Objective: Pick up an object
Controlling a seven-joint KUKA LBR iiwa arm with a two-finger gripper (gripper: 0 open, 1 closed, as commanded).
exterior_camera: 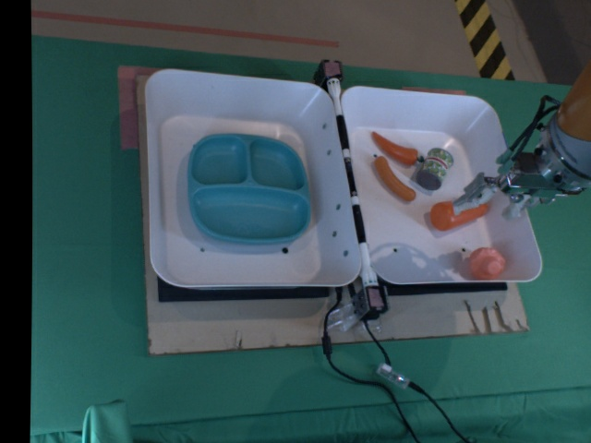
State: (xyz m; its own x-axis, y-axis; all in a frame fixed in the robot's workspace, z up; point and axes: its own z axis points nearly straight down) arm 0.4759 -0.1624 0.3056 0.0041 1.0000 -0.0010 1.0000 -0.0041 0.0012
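The right bin [517, 155] holds several toys. An orange carrot [394, 149] lies at the upper left, and an orange sausage [394, 179] lies just below it. A small green-labelled can [432, 168] rests on its side next to them. A thick orange carrot-like piece [452, 216] lies at mid right, and a pink-orange round toy [486, 263] sits in the near right corner. My gripper [492, 201] hangs over the right side of this bin, open. One finger [473, 194] is just above the thick orange piece's right end. Nothing sits between the fingers.
The left bin [166, 100] holds a teal divided plate [247, 188]. A black-and-white divider bar [349, 178] runs between the bins. Cables [369, 358] trail off the bench front. The arm [572, 127] enters from the right, above the right bin's rim.
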